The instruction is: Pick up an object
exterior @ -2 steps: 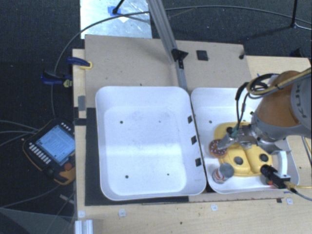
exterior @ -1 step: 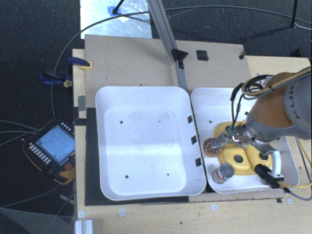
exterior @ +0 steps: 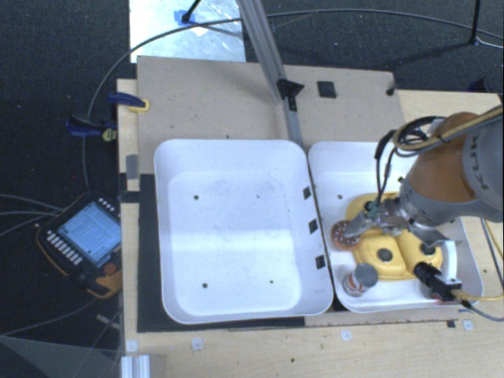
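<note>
arm [exterior: 449,172] is down in the right bin [exterior: 335,168], claw [exterior: 370,220] low over the clutter there. can't tell its state from this angle. yellow toy [exterior: 386,252] lies just under it, brown ring [exterior: 342,235] to its left, grey knob [exterior: 364,275] near the front wall. left bin [exterior: 169,211] beside it.
</note>
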{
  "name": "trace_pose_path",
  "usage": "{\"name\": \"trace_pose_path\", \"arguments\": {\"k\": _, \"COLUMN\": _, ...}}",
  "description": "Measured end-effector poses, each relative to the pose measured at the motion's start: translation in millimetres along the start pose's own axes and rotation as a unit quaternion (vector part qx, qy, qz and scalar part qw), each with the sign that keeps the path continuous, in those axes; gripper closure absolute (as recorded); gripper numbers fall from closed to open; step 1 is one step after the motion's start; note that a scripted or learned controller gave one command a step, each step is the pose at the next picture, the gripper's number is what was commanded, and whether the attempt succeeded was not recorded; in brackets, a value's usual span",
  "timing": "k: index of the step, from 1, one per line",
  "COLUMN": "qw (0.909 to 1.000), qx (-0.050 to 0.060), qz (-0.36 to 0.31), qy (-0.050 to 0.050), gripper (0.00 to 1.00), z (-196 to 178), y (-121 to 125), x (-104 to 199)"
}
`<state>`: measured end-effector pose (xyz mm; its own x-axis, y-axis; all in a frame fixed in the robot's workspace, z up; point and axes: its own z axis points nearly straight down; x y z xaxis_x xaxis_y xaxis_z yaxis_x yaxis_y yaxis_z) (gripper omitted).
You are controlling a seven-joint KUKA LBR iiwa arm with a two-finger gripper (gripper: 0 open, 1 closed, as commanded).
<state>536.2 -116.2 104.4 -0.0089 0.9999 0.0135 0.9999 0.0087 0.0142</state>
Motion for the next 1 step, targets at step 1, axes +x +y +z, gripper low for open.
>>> {"name": "trace_pose_path", "arguments": {"k": 1, "qw": 1.0000, "qx": 0.005, "qz": 0.002, "qy": -0.007, "gripper": 1.00, "z": -47.1, "y": -5.6, "x": 3.0}}
